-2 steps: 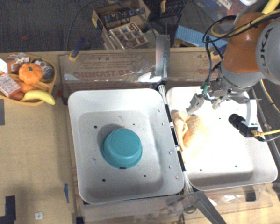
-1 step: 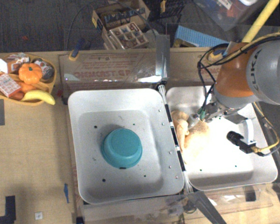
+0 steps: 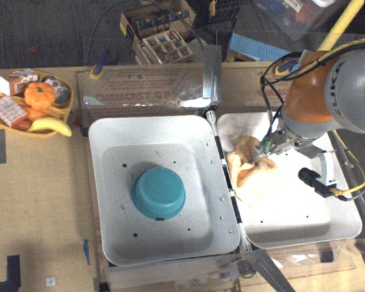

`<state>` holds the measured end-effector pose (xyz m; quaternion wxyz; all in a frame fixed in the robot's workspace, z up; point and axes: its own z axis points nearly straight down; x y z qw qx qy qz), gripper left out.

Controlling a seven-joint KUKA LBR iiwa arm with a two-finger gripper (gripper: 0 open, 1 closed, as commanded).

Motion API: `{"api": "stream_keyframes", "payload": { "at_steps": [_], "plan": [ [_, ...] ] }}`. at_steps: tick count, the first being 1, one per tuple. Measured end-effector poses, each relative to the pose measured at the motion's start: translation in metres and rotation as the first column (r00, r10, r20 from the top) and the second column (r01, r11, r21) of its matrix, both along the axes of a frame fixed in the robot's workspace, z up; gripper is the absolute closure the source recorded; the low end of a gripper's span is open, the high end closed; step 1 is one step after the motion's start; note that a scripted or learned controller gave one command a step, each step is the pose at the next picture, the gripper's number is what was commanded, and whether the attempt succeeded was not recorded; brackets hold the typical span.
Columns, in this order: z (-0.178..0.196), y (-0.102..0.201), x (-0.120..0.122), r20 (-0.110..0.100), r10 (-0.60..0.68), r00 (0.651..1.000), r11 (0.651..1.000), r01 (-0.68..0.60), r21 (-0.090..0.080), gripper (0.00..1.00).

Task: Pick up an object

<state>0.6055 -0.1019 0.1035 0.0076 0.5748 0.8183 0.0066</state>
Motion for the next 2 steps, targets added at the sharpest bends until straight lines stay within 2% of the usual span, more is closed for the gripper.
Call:
{"api": "stream_keyframes", "payload": {
  "at_steps": [1,2],
  "plan": [
    [0.0,-0.001,0.0,0.0,0.0,1.0,1.0,0.0,0.0,0.0],
    [0.04,0.0,0.019,-0.016,-0.148,0.989,0.989,0.148,-0.003,0.0]
  ]
}}
